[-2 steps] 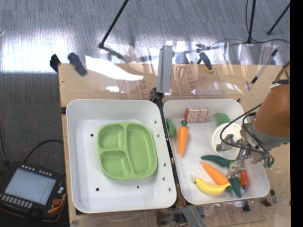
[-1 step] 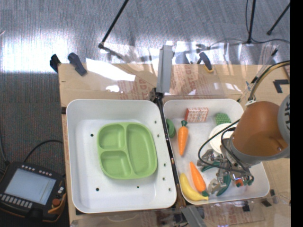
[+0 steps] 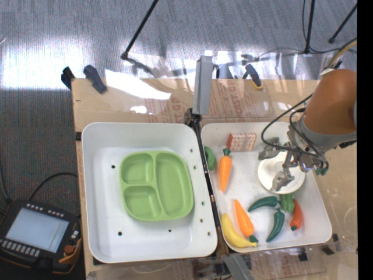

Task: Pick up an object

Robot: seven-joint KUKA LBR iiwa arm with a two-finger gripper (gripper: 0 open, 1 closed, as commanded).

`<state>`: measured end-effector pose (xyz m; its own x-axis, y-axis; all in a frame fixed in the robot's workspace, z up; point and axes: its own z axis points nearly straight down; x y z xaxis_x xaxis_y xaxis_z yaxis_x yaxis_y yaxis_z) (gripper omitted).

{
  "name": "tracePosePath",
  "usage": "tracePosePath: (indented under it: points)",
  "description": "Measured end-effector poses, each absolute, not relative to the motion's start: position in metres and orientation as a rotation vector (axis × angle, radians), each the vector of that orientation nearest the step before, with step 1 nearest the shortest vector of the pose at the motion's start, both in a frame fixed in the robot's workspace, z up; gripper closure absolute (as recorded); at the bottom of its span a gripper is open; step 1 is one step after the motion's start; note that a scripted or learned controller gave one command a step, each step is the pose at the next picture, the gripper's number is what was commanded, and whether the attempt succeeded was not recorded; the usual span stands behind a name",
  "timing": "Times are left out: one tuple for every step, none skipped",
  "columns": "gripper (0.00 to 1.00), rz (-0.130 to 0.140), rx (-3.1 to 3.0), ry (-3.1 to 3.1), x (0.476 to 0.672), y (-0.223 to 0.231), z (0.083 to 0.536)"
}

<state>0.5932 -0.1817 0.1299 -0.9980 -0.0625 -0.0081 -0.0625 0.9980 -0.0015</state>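
Hovering over the saucer (image 3: 274, 177), the tool (image 3: 285, 178), grip state unclear, is risking sliding off its flat rim.

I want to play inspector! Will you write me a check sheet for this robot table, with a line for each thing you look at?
Surface: bench with two white bins side by side, left bin and right bin.
Job's things: in the right bin, two carrots, a banana, two green peppers, a small orange veg, a white plate, an orange box.
Clutter: green divided tray in the left bin.
Gripper: gripper over the white plate; nothing seen between its fingers.
Cables: black cables looping by the arm.
Surroundings: tablet controller on the floor at left; stand legs behind the bench.
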Motion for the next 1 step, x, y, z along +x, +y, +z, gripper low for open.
tracePosePath:
  points:
    - [0.00,0.008,-0.137,3.144,0.5341,-0.0984,0.0849]
